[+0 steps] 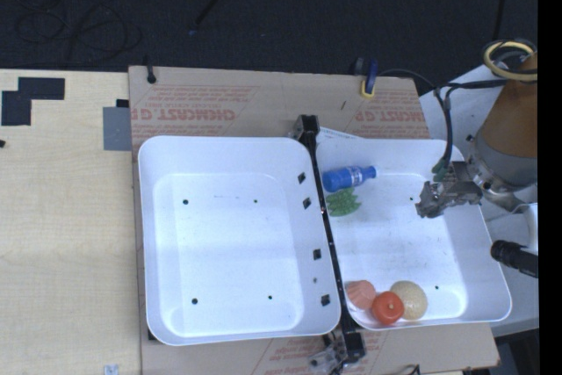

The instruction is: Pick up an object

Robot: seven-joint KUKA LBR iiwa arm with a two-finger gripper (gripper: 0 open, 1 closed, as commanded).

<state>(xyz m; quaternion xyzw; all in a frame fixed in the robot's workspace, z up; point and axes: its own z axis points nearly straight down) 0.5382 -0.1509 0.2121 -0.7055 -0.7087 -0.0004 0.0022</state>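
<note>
Grey gripper [428, 205] hangs over the right bin [479, 228], carrying nothing I can see; finger spacing unclear. Blue bottle [348, 178] and other objects lie unpicked.

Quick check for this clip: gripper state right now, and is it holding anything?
Gripper: cannot be told whether open or closed; nothing visible in it. It sits over the right bin, apart from the blue bottle.

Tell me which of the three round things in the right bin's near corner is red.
The middle one, the red ball. The pink piece on its left is paler; the ball on its right is cream.
</note>
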